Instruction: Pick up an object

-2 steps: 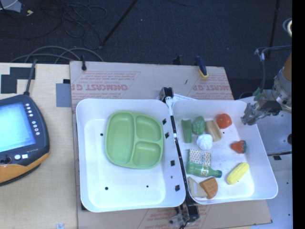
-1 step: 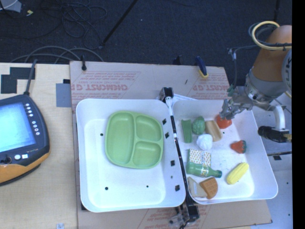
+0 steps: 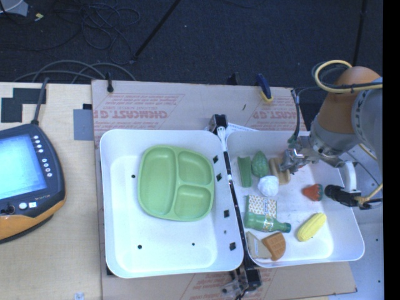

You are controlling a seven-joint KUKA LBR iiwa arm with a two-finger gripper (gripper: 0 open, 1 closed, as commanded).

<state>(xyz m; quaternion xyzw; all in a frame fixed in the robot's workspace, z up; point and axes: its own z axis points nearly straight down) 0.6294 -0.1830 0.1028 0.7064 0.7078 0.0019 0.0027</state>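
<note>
Two bins (image 3: 125, 255), pincer (image 3: 291, 162) over right one.

Cardboard sheet (image 3: 156, 108) under the bins: red print, upside down, reads roughly "CHEMCRZT, G.D"; repeated at right, partly hidden. No other text legible.

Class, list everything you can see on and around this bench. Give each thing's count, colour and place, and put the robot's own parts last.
Bins: 2, white, side by side; left bin, right bin.
Divided plate: 1, light green, in the left bin.
Bottle: 1, green, right bin, lying down.
Corn cob: 1, yellow, right bin, near side.
Ball: 1, white, right bin, middle.
Small red piece: 1, red, right bin, beside the arm.
Handheld screen: 1, grey and orange, far left of the bench.
Clamp: 1, blue, far edge.
Arm: 1, grey and orange, from the right.
Gripper: 1, dark, over the right bin.
</note>
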